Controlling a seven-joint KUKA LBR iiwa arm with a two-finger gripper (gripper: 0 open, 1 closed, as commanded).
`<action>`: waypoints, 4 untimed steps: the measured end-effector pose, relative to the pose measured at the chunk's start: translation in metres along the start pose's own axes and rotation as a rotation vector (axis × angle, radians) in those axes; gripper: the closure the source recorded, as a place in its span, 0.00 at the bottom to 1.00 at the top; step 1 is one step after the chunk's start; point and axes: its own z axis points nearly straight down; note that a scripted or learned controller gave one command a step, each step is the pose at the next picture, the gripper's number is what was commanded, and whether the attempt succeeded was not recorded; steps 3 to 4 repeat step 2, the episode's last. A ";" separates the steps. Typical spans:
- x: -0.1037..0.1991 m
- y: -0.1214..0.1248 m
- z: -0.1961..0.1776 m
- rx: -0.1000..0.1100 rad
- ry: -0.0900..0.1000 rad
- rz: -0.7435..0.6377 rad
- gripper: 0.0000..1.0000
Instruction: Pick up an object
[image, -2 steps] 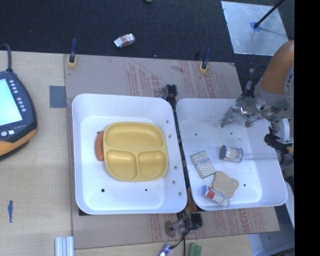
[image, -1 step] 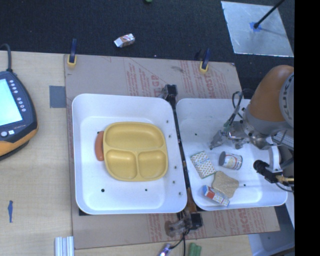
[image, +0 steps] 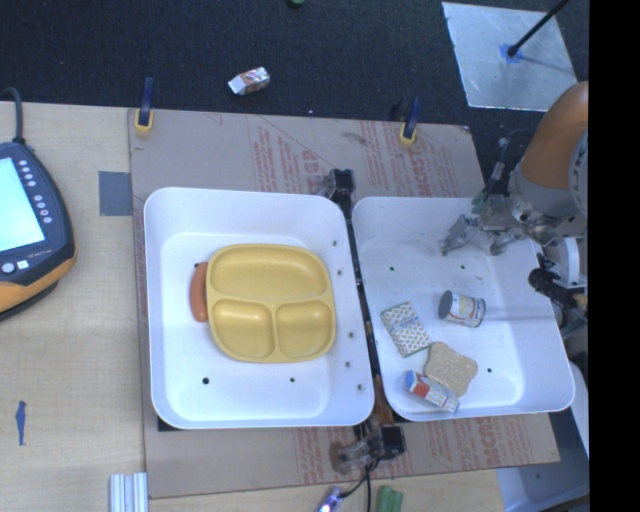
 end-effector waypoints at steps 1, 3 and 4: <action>0.061 -0.044 0.001 0.002 -0.001 -0.003 0.00; 0.118 -0.102 0.001 0.003 -0.001 -0.004 0.00; 0.118 -0.102 0.001 0.003 -0.001 -0.004 0.00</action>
